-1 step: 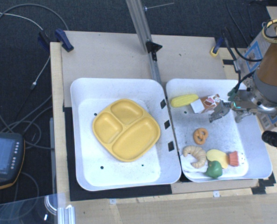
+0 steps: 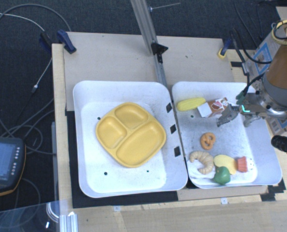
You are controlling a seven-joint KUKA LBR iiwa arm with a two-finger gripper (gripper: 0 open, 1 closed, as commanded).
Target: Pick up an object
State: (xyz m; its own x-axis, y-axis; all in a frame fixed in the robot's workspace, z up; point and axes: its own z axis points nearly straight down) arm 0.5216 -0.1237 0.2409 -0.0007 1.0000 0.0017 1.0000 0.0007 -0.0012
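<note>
— Nearest you, lower right?
— Your right bin (image 2: pixel 266 144) holds a croissant (image 2: pixel 203 160), pepper (image 2: pixel 222 175), lemon (image 2: pixel 224 161) and pretzel (image 2: pixel 207 140); corn (image 2: pixel 190 104) sits higher.
— And the gripper (image 2: pixel 233 114)?
— It hovers over the bin's upper part beside a carton (image 2: pixel 212 107), fingers spread, gripping nothing. Your yellow tray (image 2: pixel 130 135) fills the left bin (image 2: pixel 85 144).

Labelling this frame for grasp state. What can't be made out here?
- Gripper: too small and dark; open or shut unclear.
- Carton: its right end sits under the gripper; contact unclear.
- Arm: cut off by the right edge.
- Green toy: too small to identify.
</note>
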